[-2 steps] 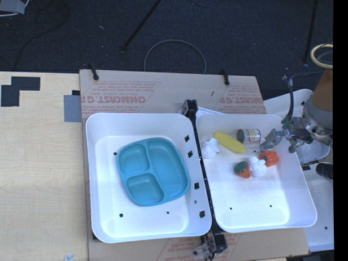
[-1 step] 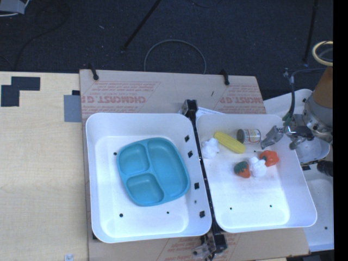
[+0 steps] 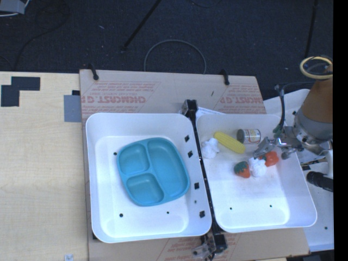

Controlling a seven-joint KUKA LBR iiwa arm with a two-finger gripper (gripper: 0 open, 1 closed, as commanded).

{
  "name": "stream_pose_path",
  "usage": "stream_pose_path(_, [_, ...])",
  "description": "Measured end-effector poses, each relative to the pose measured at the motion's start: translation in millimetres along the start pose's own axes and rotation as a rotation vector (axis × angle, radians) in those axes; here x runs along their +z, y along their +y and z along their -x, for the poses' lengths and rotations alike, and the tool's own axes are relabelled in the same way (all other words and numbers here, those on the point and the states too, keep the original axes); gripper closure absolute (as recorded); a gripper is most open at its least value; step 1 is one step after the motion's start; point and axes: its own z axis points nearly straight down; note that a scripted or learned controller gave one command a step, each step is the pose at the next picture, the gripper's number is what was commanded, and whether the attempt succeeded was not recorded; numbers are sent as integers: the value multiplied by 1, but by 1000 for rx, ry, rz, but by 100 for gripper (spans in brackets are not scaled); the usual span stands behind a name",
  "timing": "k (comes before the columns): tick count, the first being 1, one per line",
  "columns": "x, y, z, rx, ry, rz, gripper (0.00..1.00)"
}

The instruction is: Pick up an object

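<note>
Objects for picking lie in the right bin: a yellow corn cob near its upper middle, a small tin can on its side just beside the cob, a crumpled white item against the left wall, and a cluster of green, orange and white pieces toward the right wall. Gripper: at the bin's right side, just above that cluster; finger state cannot be told. Left bin: holds a blue three-compartment plate. Both bins sit on a cardboard sheet over a pale wooden bench. Beyond the bench: dark carpet with trailing cables.
</note>
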Motion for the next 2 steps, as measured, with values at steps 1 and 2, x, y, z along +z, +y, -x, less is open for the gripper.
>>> stream_pose_path(1, [43, -1, -1, 1, 0, 0, 0])
stream_pose_path(2, [69, -1, -2, 2, -1, 2, 0])
